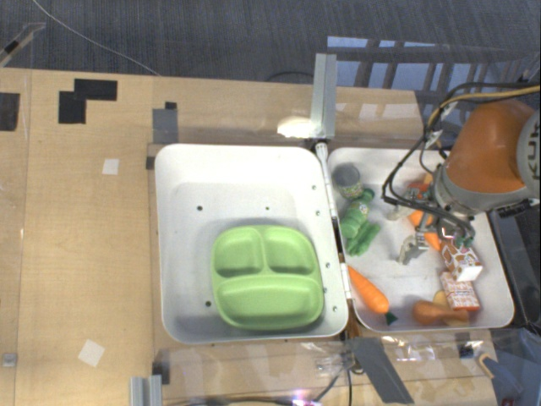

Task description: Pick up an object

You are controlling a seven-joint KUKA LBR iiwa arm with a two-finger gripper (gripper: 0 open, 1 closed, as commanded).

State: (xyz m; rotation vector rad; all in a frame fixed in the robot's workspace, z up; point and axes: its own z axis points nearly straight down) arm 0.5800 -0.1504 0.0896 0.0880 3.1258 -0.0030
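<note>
Pincer hangs low over bare floor of the right bin, fingers slightly parted, nothing between them. I judge it poised between targets. Nearest candidate: carrot, orange, tapered, lying slantwise by the near-left wall, just beside the green pieces.
</note>
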